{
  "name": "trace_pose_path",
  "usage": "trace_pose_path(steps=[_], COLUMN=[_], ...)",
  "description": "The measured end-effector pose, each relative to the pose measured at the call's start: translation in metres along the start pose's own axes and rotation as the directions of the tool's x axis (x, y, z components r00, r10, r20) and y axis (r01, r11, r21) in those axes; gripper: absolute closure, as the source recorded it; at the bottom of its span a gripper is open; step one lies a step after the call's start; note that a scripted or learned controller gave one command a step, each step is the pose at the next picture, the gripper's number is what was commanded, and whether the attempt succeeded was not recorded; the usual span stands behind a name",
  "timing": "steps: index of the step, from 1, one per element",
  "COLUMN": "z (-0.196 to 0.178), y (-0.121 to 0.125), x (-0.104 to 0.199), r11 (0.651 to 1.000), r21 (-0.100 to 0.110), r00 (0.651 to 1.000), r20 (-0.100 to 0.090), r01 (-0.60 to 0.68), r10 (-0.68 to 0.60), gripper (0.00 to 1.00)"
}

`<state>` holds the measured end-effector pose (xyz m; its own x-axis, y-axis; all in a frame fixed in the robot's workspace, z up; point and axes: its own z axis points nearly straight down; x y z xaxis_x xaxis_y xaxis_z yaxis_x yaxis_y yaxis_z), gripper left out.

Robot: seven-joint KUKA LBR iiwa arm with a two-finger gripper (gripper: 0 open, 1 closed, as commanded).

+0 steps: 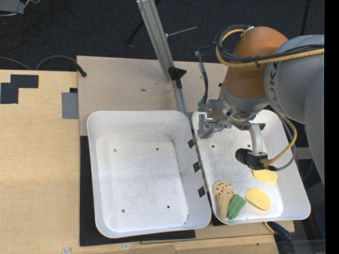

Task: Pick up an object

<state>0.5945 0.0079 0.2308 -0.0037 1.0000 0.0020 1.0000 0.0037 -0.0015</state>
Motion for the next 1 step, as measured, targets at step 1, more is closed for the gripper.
trace_pose_path(steps=[1], z=[-0.0044], y=[-0.0184], x=[0.0512], r11=[1.000], r21=[0.004], r00=[1.000], r20=[0.000], r01=[0.000], r10=[0.000], gripper=[1.00])
